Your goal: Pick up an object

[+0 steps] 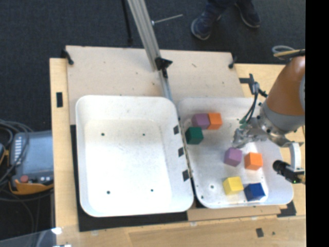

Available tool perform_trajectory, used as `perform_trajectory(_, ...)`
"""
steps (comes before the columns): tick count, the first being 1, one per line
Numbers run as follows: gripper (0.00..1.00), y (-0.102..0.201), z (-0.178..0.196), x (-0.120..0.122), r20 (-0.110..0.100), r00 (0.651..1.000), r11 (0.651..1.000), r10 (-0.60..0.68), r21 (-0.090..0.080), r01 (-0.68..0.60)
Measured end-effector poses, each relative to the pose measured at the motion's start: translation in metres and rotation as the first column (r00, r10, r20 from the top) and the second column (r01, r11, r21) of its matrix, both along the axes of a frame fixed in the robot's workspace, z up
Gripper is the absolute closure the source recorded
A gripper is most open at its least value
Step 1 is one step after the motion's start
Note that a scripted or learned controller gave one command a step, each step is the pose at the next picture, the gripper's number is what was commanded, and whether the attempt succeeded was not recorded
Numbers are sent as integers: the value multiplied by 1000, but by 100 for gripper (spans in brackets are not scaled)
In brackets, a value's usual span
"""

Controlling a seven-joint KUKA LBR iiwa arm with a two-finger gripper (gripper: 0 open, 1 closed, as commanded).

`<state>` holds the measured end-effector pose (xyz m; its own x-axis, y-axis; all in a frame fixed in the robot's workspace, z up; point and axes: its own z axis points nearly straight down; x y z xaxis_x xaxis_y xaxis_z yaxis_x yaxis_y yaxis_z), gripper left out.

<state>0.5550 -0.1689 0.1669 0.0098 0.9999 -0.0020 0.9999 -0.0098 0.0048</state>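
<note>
Dark carpet surrounds the desk (59,81), where the jaws (241,136), whose opening I cannot tell, hang just beside the purple cube (233,156) and orange cube (253,160), seemingly lining up a pick.

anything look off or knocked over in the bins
Nothing stands out. Seven small cubes sit flat in the right white bin: purple, orange and green near its top-left; purple, orange, yellow and blue lower down.
</note>
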Motion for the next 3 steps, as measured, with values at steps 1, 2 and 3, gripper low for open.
perform_trajectory(1,100,-4,44,0,1,1000,1000,4,0,-4)
perform_trajectory(2,100,-10,88,0,2,1000,1000,10,-1,-10)
perform_trajectory(3,100,-12,136,1,2,1000,1000,12,-1,-12)
